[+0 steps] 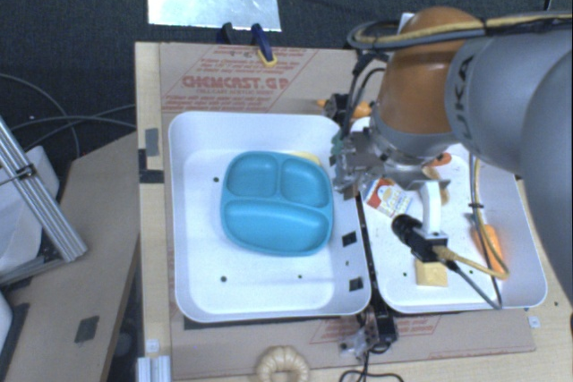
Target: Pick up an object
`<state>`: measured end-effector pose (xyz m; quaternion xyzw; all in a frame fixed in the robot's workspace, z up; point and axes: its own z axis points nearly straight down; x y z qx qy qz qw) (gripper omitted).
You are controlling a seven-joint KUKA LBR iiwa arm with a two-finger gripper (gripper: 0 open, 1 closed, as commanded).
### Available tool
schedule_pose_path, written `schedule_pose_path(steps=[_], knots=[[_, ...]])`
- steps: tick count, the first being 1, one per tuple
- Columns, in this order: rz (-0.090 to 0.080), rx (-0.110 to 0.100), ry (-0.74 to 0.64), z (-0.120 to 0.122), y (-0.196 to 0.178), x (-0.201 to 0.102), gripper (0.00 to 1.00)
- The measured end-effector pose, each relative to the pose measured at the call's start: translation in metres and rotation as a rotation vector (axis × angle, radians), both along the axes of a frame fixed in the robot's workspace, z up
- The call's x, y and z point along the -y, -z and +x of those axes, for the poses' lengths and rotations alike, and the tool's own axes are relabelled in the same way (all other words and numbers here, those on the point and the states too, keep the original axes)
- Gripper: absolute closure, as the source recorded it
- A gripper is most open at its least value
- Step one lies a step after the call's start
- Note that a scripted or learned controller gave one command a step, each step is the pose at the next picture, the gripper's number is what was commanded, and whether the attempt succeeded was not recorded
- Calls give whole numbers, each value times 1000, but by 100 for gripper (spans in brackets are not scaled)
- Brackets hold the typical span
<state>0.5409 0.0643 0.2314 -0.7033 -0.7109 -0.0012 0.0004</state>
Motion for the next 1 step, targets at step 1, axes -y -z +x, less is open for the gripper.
schedule_pose_path(steps=[1], knots=[[-2,-2,4,-6,16,-37,100]])
